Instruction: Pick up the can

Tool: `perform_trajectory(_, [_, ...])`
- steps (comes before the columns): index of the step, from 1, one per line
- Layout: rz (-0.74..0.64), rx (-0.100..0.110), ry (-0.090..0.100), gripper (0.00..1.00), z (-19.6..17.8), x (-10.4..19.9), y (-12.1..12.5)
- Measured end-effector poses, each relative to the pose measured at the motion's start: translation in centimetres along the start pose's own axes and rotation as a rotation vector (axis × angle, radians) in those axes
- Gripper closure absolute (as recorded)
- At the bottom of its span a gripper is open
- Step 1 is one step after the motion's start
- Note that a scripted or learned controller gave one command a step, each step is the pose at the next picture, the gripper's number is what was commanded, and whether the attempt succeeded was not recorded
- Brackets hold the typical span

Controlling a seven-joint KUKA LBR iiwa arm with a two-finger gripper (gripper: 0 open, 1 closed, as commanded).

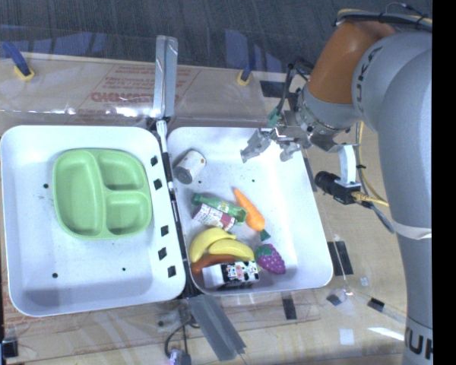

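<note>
The big grey arm [380, 90] reaches in from the right. The left bin [15, 226] holds a green tray [102, 192]. The right bin [308, 226] holds the toys: a banana [216, 243], a carrot [249, 209], purple grapes [271, 258] and the can [188, 165]. The can lies on its side in the bin's top left corner. The pincer [270, 147] hangs spread and empty, off to the can's right. It must go left.
</note>
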State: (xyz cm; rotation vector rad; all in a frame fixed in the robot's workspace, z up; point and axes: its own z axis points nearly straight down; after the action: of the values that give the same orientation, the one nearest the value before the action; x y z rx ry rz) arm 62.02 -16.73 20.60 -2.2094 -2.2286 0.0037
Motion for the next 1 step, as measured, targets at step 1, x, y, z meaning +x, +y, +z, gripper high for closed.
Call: perform_trajectory(1, [0.008,-0.002,-0.001,0.0,11.46,5.31,2.22])
